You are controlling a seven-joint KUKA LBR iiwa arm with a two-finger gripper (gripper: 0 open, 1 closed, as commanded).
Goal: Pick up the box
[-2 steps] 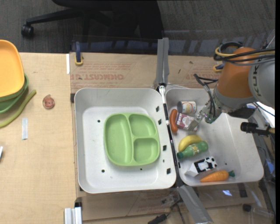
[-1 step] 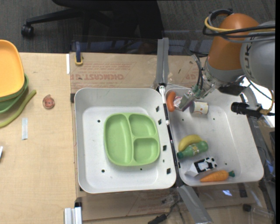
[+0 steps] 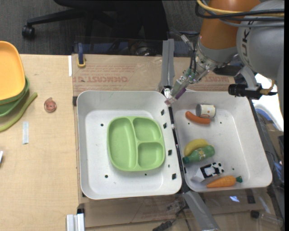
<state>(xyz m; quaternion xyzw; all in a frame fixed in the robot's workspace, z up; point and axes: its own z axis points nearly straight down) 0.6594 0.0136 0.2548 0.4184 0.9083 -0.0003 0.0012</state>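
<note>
The box [image 3: 211, 170] is small, with a black-and-white pattern. It lies near the front of the right bin [image 3: 253, 135], just behind an orange carrot [image 3: 222, 181]. My gripper [image 3: 174, 93] hangs over the back left corner of the right bin, close to the wall between the two bins. It is far from the box, and I see nothing of the box near it. The grey arm with its orange band [image 3: 226, 13] comes in from the upper right.
The right bin also holds a red sausage [image 3: 198, 117], a small white cup [image 3: 206, 109], a banana [image 3: 195, 145] and a green bottle [image 3: 199, 154]. A green divided plate [image 3: 135, 143] lies in the left bin [image 3: 88, 135]. Yellow and green plates [image 3: 9, 76] sit far left.
</note>
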